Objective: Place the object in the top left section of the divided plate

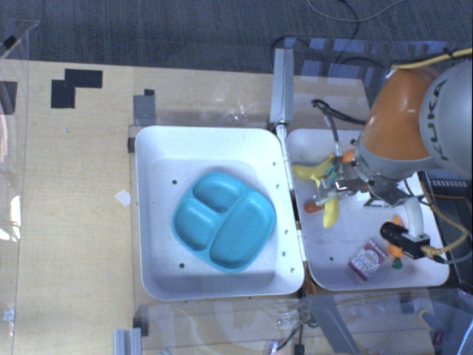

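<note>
While the grey arm (425, 124) with its orange band reaches in from the right over the right bin (436, 276), its jaws (334, 185) point left and hover low among yellow banana-shaped pieces (314, 170); whether they are open or gripping anything cannot be told. A small red-patterned packet (367, 259) lies near that bin's front, close to some orange bits (397, 251). Well apart, a blue divided plate (225, 220) sits in the left bin (159, 198) on the wooden bench (74, 235).
</note>
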Robot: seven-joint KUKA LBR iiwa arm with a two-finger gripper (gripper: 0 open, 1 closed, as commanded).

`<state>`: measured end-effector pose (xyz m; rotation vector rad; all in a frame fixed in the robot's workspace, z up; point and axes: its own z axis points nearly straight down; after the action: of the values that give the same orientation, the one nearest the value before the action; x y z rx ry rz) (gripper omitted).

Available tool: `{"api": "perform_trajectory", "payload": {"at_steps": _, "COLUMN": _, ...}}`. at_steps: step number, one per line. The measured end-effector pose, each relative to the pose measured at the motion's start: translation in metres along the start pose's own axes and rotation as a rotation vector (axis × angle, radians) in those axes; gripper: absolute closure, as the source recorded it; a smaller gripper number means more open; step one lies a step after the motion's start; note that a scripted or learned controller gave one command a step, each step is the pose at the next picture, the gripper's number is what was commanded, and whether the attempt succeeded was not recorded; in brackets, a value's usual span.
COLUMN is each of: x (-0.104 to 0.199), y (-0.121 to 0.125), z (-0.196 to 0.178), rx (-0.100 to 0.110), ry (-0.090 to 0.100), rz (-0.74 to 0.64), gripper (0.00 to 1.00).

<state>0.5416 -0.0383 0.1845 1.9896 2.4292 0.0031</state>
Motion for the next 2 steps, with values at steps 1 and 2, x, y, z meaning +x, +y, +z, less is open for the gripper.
{"api": "perform_trajectory", "payload": {"at_steps": 1, "x": 0.051, "y": -0.045, "z": 0.000, "rx": 0.000, "ry": 0.000, "rz": -0.102, "gripper": 1.00}}
{"api": "perform_trajectory", "payload": {"at_steps": 2, "x": 0.028, "y": -0.049, "z": -0.001, "rx": -0.002, "ry": -0.001, "rz": -0.548, "gripper": 1.00}}
